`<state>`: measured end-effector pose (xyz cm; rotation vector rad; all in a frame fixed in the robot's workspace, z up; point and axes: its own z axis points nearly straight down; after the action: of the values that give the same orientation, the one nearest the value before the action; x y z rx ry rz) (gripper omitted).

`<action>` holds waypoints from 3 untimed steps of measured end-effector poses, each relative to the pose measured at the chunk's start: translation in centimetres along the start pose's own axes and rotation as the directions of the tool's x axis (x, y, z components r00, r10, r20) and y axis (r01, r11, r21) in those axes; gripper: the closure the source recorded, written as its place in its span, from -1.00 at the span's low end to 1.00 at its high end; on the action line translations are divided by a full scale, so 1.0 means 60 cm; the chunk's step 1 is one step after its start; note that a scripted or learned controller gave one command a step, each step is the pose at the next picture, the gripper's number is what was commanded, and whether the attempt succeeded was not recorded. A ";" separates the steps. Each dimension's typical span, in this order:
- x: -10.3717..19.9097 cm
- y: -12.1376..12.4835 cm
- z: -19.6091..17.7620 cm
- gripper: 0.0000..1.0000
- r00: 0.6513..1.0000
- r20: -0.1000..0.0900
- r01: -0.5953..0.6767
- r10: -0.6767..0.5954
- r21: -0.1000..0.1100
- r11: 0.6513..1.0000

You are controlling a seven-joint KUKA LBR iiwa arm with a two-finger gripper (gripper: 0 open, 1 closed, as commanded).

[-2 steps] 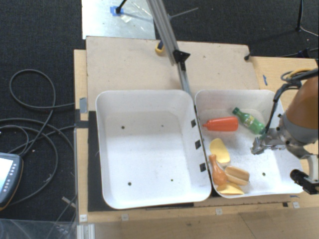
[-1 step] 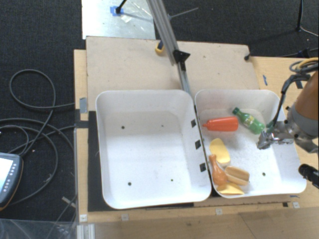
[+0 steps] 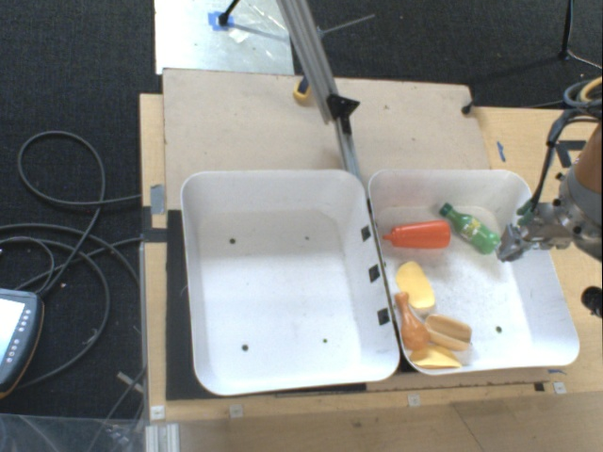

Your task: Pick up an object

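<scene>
Fingers (image 3: 510, 247) blurred, just beside green bottle (image 3: 470, 228) in right bin (image 3: 556, 332).

Glossy green plastic bottle (image 3: 470, 228) lies in a smooth white plastic bin (image 3: 542, 295) on a matt wooden bench (image 3: 245, 125).

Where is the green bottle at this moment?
The green bottle lies in the right bin, near its far right corner, just right of the orange-red object and left of the gripper.

Arm (image 3: 586, 196) enters from the right edge of the bench, wrist angled down and leftward. Gripper (image 3: 510, 245) sits low, over the right bin's right side. Finger state indeterminate.
</scene>
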<state>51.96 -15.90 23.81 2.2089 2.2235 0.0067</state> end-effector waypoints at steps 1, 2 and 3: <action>-0.001 0.004 -0.081 1.00 1.000 0.000 -0.001 0.001 0.001 1.000; 0.069 0.000 -0.066 1.00 1.000 -0.003 0.002 -0.002 0.007 1.000; 0.173 0.003 -0.050 1.00 1.000 -0.005 0.005 -0.005 0.007 1.000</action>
<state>52.02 -5.54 26.77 2.2090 2.2351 0.0044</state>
